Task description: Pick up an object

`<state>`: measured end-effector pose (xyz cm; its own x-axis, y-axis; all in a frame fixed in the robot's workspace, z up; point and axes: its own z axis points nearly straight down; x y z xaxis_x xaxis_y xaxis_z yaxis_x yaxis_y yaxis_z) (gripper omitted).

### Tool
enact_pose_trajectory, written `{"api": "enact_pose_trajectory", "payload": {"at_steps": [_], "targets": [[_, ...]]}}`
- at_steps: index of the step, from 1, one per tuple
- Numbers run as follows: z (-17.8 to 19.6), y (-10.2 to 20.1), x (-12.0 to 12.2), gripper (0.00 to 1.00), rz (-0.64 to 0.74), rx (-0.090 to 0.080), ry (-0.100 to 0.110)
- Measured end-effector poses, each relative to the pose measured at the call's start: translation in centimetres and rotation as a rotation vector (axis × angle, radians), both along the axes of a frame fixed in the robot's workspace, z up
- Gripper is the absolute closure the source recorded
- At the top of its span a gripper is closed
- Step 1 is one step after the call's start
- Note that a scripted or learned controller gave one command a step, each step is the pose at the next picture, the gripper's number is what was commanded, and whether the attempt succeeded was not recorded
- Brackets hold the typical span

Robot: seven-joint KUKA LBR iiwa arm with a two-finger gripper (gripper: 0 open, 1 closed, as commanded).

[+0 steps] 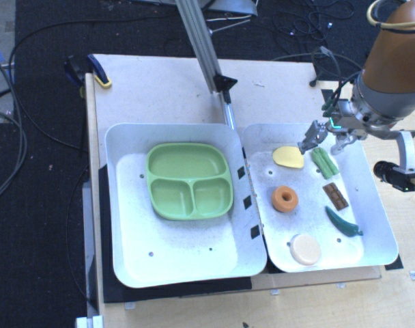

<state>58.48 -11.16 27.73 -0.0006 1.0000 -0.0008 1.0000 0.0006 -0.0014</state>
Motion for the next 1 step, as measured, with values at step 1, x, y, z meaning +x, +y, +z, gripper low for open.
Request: {"api": "enact_pose_trajectory", "payload": {"at_steps": [1], "targets": [[0.06,0.0,0.03,0.0,0.0,0.0,-0.001]]}}
